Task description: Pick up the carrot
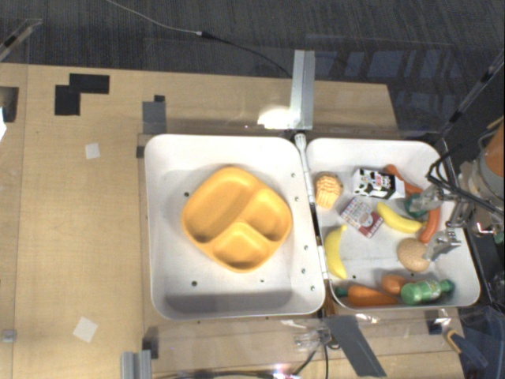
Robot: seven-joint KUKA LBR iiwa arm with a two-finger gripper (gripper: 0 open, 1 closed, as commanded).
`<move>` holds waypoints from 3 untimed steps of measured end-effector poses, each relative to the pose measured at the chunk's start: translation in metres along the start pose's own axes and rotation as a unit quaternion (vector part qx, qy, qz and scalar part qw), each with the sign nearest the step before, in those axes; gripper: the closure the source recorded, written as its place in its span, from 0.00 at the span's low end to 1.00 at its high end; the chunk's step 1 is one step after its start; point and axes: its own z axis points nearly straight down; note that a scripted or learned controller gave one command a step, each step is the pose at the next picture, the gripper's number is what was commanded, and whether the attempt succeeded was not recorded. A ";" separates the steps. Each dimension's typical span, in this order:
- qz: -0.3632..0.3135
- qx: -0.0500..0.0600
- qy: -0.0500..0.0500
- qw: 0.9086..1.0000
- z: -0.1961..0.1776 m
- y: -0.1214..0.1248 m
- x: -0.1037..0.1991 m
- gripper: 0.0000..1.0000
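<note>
The right bin (472,284) holds several toy foods. An orange carrot (368,295) lies along its front wall, and a shorter orange piece (392,282) sits just behind it. My gripper (436,224) is low at the bin's right side, reaching in from the right. Its two fingers (443,245) stand apart, open, on either side of a slim orange-red piece (430,226) with a green end (416,205). I cannot tell whether the fingers touch that piece. The front-wall carrot lies well to the gripper's front left, apart from it.
Also in the right bin are a corn cob (328,186), a cow-patterned carton (372,182), two bananas (397,219), a packet (361,214), a tan roll (413,255) and a green bottle (426,290). A yellow divided plate (237,216) sits in the left bin (166,290).
</note>
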 end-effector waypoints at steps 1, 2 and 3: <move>0.151 -0.001 0.002 0.988 0.106 0.029 0.018 0.00; 0.159 0.000 -0.003 0.987 0.113 0.064 0.004 0.00; 0.286 0.000 -0.005 0.958 0.112 0.086 0.021 0.00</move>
